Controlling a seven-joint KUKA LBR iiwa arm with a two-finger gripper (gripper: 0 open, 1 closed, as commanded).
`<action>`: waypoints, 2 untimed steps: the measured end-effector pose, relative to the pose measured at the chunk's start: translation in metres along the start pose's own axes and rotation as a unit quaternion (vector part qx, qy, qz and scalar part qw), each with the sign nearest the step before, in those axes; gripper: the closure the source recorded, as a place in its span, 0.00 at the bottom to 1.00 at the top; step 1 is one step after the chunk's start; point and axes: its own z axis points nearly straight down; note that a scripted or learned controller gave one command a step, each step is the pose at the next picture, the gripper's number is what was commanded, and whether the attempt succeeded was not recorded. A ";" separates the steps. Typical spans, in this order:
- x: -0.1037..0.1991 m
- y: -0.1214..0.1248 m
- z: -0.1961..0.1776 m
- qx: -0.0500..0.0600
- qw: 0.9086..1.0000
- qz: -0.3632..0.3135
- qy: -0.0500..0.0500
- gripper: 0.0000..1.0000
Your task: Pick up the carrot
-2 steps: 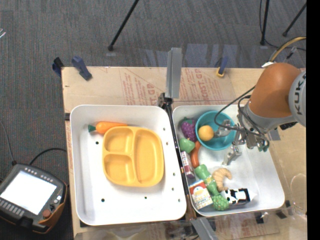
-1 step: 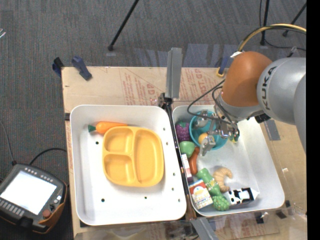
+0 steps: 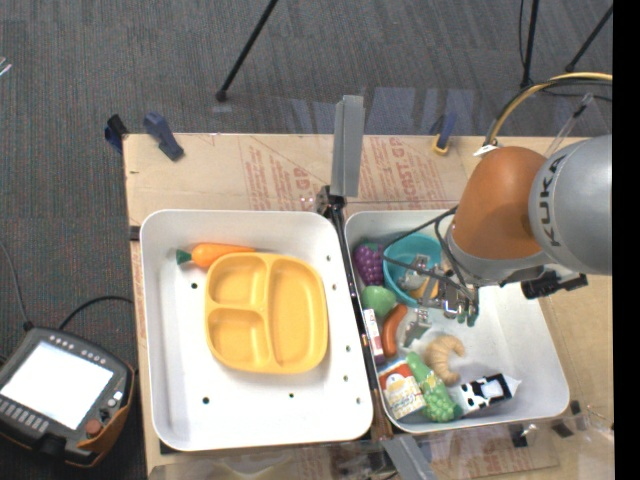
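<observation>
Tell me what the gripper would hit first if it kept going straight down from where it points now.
Most likely the croissant, which lies just below the gripper in the right bin. The red item next to it is close too; depth is unclear from this slanted view. The carrot lies away in the left bin.

Glossy plastic tray (image 3: 268, 313) and carrot (image 3: 215, 254); smooth white bins (image 3: 170, 368); matt wood bench (image 3: 240, 173); shiny orange band (image 3: 500, 213).

— Where is the arm?
— It enters from the right edge, its grey link and orange band above the right bin's (image 3: 553, 353) rear half.
— And the gripper (image 3: 440, 303)?
— Pointing down and leftward, hovering over that bin's left-centre; nothing visible between its fingers.
</observation>
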 end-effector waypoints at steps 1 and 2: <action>-0.003 0.000 -0.013 0.002 1.000 -0.002 -0.004 1.00; -0.001 0.002 -0.011 0.000 1.000 -0.003 -0.002 0.00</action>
